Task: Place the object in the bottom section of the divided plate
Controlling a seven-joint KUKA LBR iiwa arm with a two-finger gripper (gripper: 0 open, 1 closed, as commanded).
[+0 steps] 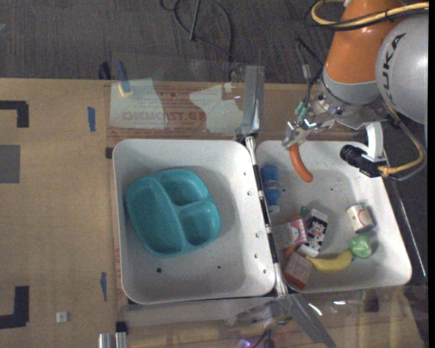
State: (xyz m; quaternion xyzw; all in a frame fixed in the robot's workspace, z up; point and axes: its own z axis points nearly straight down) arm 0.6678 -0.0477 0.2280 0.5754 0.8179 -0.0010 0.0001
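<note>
Overhead slanted view of two white bins side by side on a brown cardboard-covered worktop. The left bin holds a teal divided plate with three sections, lying tilted near the bin's middle; nothing lies in its sections. The right bin holds the loose items. An orange sausage-shaped object hangs at a slant from the jaws of the grey and orange arm, above the right bin's upper left part; the jaws are closed around its upper end. Just left of it, against the divider between the bins, lies a blue bottle. Lower in the right bin lie a small pink carton, a black-and-white box, a banana, a red packet, a green lump and a small white can. The raised divider rim stands between the held object and the plate. A clear plastic sheet lies behind the bins; blue tape strips and black marks dot the worktop. Dark floor with cables lies beyond.
</note>
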